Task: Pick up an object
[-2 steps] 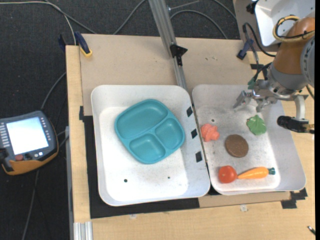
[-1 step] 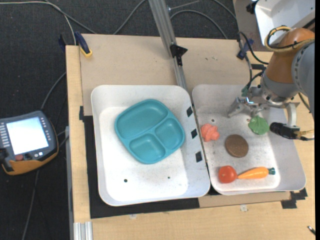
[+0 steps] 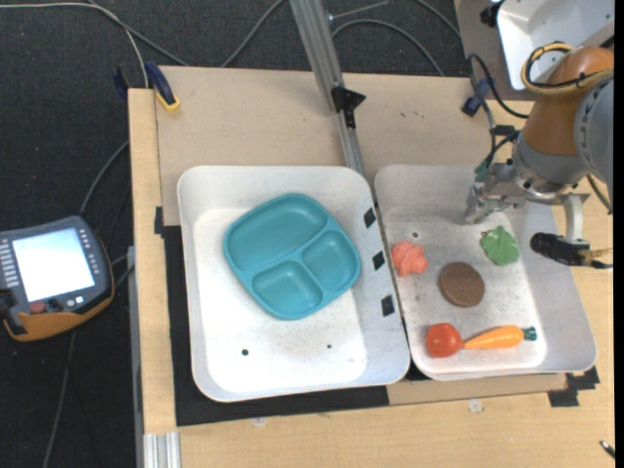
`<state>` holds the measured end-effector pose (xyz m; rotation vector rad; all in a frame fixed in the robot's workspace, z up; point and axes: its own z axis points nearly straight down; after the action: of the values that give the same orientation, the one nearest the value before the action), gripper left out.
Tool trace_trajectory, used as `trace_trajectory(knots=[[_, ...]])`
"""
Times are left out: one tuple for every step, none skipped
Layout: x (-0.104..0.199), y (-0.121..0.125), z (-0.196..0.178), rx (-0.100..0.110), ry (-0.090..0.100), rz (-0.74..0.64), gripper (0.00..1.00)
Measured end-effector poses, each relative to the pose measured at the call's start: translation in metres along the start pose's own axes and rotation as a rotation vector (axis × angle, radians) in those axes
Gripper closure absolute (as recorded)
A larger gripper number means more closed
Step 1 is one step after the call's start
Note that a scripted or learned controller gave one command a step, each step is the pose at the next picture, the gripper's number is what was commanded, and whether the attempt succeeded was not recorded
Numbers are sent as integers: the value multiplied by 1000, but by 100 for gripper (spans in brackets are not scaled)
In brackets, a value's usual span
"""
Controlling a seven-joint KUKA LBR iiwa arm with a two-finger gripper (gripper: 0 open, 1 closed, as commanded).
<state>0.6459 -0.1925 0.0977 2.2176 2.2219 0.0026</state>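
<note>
**Pincer over right bin, nothing gripped**

Wooden counter [image 3: 253, 115] carries two white bins. Left bin [image 3: 210, 359]: teal divided plate [image 3: 291, 255]. Right bin [image 3: 565, 330]: green leafy toy [image 3: 500, 246], brown disc [image 3: 461, 285], pink lump [image 3: 409, 258], tomato [image 3: 443, 340], carrot [image 3: 495, 337]. Pincer [image 3: 485, 211] hangs just left of green toy; finger spread unclear, cannot tell.

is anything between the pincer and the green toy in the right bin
Nothing visible does. The pincer hovers just up and left of the green toy in the right bin, with bare bin floor between them; the other toys lie nearer the front.
</note>
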Motion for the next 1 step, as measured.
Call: trace_trajectory(knots=[[2, -2, -64, -5, -1, 1, 100]])
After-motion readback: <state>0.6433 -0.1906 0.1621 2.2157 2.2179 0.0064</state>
